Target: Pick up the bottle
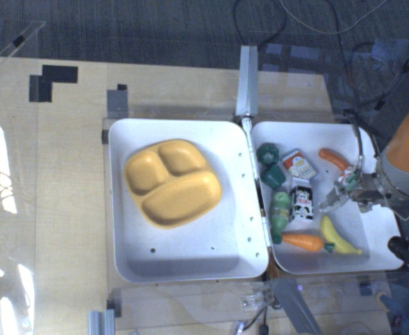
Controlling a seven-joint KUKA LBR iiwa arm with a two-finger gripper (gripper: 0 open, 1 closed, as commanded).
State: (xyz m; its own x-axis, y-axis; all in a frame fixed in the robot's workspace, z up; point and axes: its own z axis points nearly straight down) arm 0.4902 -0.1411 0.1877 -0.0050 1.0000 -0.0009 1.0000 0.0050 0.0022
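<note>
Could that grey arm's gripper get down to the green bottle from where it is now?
Probably yes. The gripper hangs over the same right bin, and the green plastic bottle lies uncovered by the bin's left wall, though the small cow-print carton crowds it.

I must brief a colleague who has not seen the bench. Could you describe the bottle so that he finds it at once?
Look in the right bin, along its left wall. The bottle lies there, below two dark green pieces and above the carrot. It is the light green, translucent one, beside the black-and-white carton.

Light wooden desk [65,208], two shallow white bins side by side on it, left bin [190,264], right bin [372,257], black marks [51,81] near far left corner
</note>
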